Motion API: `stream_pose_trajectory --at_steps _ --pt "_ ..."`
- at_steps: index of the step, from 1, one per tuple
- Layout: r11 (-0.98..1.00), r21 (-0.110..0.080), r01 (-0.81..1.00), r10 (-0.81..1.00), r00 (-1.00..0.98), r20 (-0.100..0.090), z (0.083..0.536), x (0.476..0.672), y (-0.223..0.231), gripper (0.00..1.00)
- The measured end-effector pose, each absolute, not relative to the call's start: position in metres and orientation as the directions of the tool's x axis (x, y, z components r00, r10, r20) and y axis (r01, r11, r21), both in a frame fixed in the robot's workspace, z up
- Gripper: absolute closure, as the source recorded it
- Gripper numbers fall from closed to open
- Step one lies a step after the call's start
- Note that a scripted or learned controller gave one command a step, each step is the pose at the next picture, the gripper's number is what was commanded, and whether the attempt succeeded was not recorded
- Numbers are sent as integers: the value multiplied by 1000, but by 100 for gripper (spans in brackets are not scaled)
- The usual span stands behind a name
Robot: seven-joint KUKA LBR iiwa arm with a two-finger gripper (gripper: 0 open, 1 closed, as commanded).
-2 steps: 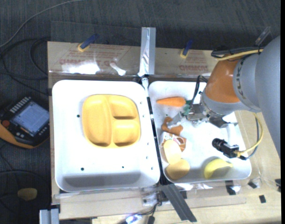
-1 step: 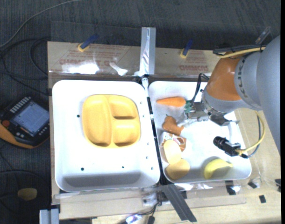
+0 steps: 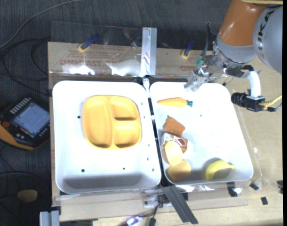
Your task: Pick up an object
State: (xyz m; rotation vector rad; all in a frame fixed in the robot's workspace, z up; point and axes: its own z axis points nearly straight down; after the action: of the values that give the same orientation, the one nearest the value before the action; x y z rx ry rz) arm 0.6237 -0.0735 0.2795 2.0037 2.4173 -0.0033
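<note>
Orange and tapered, the carrot (image 3: 171, 102) lies on its side near the far edge of the right bin (image 3: 237, 140), its green tip pointing right. We see it as the object nearest the claw (image 3: 196, 80), which hangs over the bin's far rim just above and to the right of the carrot, apart from it. We cannot tell whether the claw is apart or together; nothing shows between its fingers.

Toward us from the carrot sits a brown block (image 3: 174, 125), tilted. Just below that lies a small packet (image 3: 177, 141) in white and red-brown, and touching it a pale oval (image 3: 171, 151). A tan round piece (image 3: 180, 169) rests against the bin's near wall, touching the oval. A yellow-green fruit (image 3: 218, 169) sits in the near right corner, well apart from the carrot.

We see the left bin (image 3: 68, 168) beside it, holding a yellow tray (image 3: 111, 121) with three compartments, set about in the middle.

Grey with an orange band, the arm (image 3: 242, 18) comes in from the upper right. Both bins sit on the desk (image 3: 270, 135). On the dark floor at the left lies a handheld pendant (image 3: 23, 121) with a screen
</note>
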Motion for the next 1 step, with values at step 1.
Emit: stream_pose_trajectory --at_steps 1 --pt "-59 -1 998 998 59 -3 316 585 -49 100"
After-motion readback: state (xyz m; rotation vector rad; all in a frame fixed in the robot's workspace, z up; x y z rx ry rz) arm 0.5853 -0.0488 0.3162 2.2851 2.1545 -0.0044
